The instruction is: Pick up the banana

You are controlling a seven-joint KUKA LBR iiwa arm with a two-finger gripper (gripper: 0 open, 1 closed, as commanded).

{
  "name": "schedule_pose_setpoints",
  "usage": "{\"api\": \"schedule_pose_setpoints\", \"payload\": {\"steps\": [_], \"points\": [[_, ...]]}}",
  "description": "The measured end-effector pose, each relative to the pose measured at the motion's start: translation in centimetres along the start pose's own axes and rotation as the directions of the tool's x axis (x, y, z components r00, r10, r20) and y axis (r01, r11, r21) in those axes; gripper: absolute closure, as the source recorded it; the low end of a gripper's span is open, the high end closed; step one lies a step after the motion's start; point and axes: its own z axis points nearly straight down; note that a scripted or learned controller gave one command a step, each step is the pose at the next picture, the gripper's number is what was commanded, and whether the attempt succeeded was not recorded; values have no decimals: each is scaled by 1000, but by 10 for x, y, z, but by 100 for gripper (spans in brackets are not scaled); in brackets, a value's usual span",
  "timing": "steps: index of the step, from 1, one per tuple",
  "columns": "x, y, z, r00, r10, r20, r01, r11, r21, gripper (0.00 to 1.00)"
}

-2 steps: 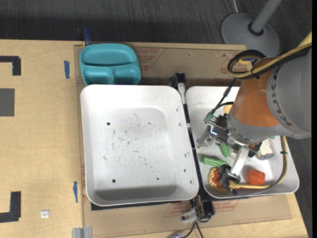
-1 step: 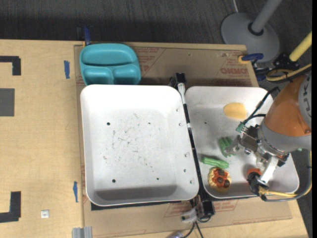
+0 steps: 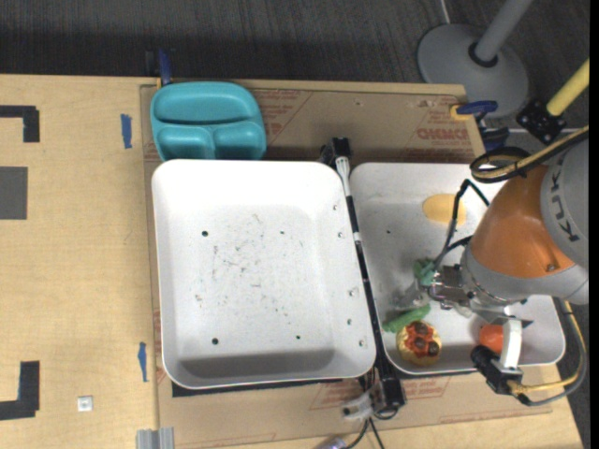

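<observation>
**One Arm Low in the Right Bin, Banana Not Gripped**

One camera view covers the scene. The arm (image 3: 524, 237) reaches in from the right and hangs low over the right bin (image 3: 393, 190). The gripper (image 3: 440, 288) sits under the wrist; its state cannot be told, because the wrist body covers most of it from above.

The banana (image 3: 443, 209) lies behind the gripper, toward the bin's far wall, apart from it and partly crossed by a black cable (image 3: 460, 215). Nothing yellow shows at the gripper.

Close by the gripper lie other items: a green piece (image 3: 426, 271) just to its left, a round yellow-and-red toy (image 3: 418, 340) in front of it, and an orange item (image 3: 489, 337) in front and to its right.

Judged step: approach for the grasp. To do it well, lift clear of the nearby clutter first, move toward the far wall, centre over the banana's middle, set the jaws across its short width, then descend.

Hard to make out: the banana's right end is hidden by the arm and cable, so its full length and lie are uncertain. The green piece's shape is unclear. The left bin (image 3: 253, 181) lies well to the gripper's left.
</observation>
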Motion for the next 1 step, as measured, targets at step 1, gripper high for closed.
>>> {"api": "schedule_pose_setpoints", "payload": {"steps": [1], "points": [[78, 95, -99, 998, 59, -1, -59, 998, 1, 0]]}}
